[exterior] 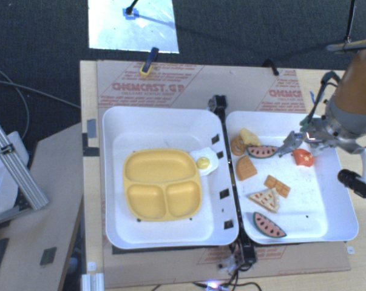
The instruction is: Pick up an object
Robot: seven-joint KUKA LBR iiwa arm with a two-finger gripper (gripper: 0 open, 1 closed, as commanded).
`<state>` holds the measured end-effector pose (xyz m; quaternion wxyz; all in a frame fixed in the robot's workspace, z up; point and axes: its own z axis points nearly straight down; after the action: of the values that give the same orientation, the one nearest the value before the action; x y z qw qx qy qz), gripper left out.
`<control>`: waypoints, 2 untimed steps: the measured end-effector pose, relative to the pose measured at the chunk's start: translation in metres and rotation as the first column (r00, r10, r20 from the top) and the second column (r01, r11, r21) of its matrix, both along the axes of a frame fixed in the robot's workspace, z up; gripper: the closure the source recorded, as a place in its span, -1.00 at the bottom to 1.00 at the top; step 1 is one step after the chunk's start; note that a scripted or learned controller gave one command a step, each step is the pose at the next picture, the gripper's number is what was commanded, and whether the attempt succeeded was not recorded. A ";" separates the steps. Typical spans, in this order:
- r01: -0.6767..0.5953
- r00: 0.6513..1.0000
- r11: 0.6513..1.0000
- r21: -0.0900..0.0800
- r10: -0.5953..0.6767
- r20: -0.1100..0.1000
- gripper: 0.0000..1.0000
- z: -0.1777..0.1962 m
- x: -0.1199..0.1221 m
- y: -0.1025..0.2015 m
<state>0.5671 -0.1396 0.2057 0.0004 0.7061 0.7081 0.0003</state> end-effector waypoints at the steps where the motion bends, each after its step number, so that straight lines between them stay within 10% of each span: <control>1: 0.010 1.000 1.000 0.002 -0.010 -0.008 -1.00 -0.127 -0.081 -0.036; 2: 0.002 1.000 1.000 0.000 -0.002 0.003 1.00 -0.111 -0.075 -0.033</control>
<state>0.4916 -0.1729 0.0947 0.0015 0.7067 0.7075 0.0011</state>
